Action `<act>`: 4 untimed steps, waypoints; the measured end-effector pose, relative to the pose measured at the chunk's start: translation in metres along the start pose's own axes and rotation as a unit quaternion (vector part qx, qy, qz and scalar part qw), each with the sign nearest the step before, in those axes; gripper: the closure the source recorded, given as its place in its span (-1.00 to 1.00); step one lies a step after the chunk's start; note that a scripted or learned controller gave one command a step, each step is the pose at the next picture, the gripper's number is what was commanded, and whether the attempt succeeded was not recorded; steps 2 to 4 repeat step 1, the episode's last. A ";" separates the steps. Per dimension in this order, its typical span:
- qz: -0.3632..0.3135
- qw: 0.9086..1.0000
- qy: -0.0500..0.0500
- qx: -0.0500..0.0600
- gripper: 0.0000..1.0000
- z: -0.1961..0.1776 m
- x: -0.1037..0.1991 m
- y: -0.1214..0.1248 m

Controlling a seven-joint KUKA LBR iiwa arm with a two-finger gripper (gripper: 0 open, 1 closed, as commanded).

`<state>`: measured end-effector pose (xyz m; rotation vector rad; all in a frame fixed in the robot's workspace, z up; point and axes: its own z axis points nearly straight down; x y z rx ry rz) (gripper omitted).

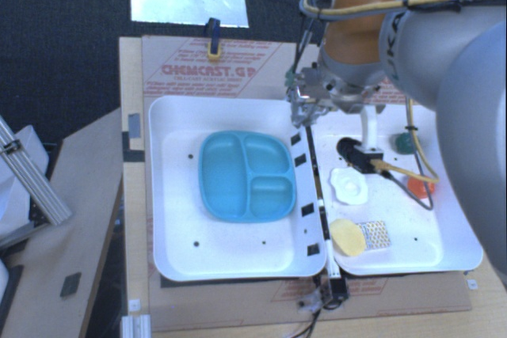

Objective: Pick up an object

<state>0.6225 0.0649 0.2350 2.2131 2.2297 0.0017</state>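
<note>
Fried-egg-shaped white piece lay flat in the right-hand bin, just beside the black-marked ridge where the two bins met. I judged it the likeliest pick, since it sat nearest the gripper among the small things. Nearer the camera, a yellow disc rested touching a speckled square pad. An orange item and a teal item sat farther right, partly masked by cable, too small to name better. All of them lay loose and low, apparently scattered so that any one could be taken from above.

The gripper hung over the far end of the ridge, near the far rim and above no object. Whether the claw was apart or together I could not tell, and nothing was seen held in it. The arm crossed over the right bin's far corner.

In the left-hand bin, a blue divided plate lay flat in the middle, apart from every wall but nearest the ridge side.

Open floor surrounded the egg piece on its right and near sides, which seemed room enough for a straight descent. The ridge close on its left looked the main hazard. The disc and pad, being in contact, would probably disturb one another. The plate's low rim seemed harder to grip.
</note>
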 end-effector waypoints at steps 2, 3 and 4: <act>-0.001 1.000 0.000 -0.001 1.00 -0.003 0.045 -0.002; -0.001 1.000 0.000 -0.001 1.00 -0.003 0.045 -0.002; -0.001 1.000 0.000 -0.001 1.00 -0.003 0.045 -0.002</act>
